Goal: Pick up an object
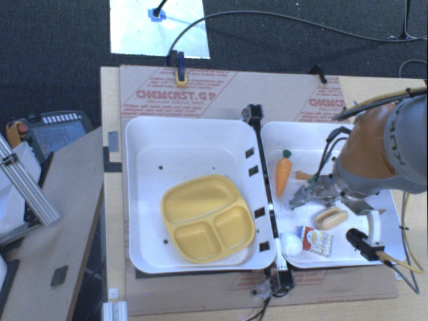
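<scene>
Over the right bin (pixel 294 136) the arm (pixel 374 149) bends down, its gripper (pixel 299 199) beside the carrot (pixel 283 174); whether the pincer is apart, I cannot tell.

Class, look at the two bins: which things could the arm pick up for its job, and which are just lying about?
For the job: gripper; carrot; bread roll; white ball; small packet, all in the right bin.

Lying about: yellow divided tray in the left bin; handheld controller.
</scene>
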{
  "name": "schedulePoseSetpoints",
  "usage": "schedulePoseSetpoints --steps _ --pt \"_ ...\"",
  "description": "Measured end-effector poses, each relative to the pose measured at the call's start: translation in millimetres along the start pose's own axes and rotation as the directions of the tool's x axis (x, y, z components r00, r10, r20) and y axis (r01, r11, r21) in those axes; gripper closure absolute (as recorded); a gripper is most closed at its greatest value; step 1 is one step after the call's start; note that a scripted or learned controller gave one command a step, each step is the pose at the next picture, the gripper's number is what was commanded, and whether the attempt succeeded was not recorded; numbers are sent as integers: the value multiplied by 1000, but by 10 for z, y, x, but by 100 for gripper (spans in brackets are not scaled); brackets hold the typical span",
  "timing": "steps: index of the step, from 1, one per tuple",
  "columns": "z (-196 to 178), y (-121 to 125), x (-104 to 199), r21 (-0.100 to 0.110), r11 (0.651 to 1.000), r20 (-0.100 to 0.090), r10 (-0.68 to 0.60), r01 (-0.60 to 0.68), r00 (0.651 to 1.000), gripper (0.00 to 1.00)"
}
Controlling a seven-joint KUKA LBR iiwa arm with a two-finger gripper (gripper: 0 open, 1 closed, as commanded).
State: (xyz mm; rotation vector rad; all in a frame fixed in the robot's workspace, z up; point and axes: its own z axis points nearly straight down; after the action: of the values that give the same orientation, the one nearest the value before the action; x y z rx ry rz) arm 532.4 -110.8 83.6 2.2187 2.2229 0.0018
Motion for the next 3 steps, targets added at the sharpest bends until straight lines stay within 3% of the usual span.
schedulePoseSetpoints --steps 1,3 --pt "-115 6 -6 -2 1000 0 0 0 1000 100" --pt "-1216 3 88 -6 1000 1 -2 2 1000 100"
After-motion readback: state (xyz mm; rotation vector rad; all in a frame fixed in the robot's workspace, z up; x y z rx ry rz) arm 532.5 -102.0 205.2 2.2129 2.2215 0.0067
